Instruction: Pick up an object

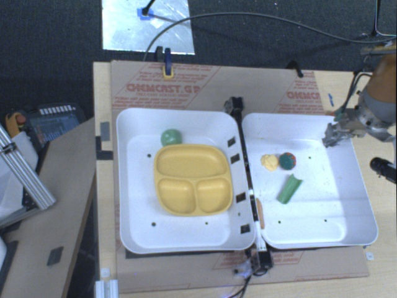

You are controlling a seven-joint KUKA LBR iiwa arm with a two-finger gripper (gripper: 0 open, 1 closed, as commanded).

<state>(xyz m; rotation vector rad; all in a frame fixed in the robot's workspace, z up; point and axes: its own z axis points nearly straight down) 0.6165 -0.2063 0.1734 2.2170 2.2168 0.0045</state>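
Jaws [333,135] hover above right bin [353,185].

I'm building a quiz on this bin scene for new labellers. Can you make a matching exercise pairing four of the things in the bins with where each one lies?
Things:
1. yellow divided tray
2. green ball
3. green stick-shaped piece
4. gripper

Places:
A. right bin, nearer the camera than the two small round pieces
B. over the right bin's far right corner
C. middle of the left bin
D. left bin, just behind the tray's far rim

Pairs: 1-C, 2-D, 3-A, 4-B
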